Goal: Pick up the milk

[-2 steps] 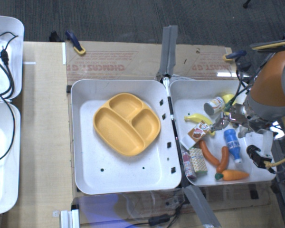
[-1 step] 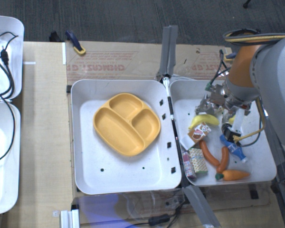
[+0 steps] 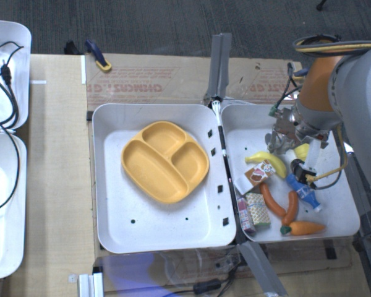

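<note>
The milk (image 3: 258, 174) is a small brown and white carton lying in the right bin (image 3: 235, 135), just below a yellow banana (image 3: 267, 161). My gripper (image 3: 278, 143) hangs over the bin's upper middle, up and to the right of the milk and a little above the banana. Nothing shows in its grasp. The grey arm with its orange band (image 3: 318, 79) comes in from the right.
Around the milk lie two orange-red sausages (image 3: 274, 200), a carrot (image 3: 304, 228), a blue bottle (image 3: 304, 192), a patterned box (image 3: 257, 210) and a yellow piece (image 3: 302, 151). The left bin (image 3: 111, 184) holds a yellow divided plate (image 3: 166, 161).
</note>
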You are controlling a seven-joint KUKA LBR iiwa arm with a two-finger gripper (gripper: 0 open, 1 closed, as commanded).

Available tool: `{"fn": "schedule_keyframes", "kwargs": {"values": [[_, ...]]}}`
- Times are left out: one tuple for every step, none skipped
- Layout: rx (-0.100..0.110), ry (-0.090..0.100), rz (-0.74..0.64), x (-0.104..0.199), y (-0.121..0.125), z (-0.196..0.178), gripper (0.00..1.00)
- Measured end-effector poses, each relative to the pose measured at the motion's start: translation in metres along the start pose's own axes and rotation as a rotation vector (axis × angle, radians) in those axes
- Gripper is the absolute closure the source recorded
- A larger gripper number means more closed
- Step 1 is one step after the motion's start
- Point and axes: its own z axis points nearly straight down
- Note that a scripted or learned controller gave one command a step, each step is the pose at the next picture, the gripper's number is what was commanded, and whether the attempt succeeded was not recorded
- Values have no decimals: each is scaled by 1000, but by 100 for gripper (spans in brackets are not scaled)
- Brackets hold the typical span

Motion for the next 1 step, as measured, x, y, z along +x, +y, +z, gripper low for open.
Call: {"fn": "schedule_keyframes", "kwargs": {"values": [[1, 2, 679, 50, -19, -91, 100]]}}
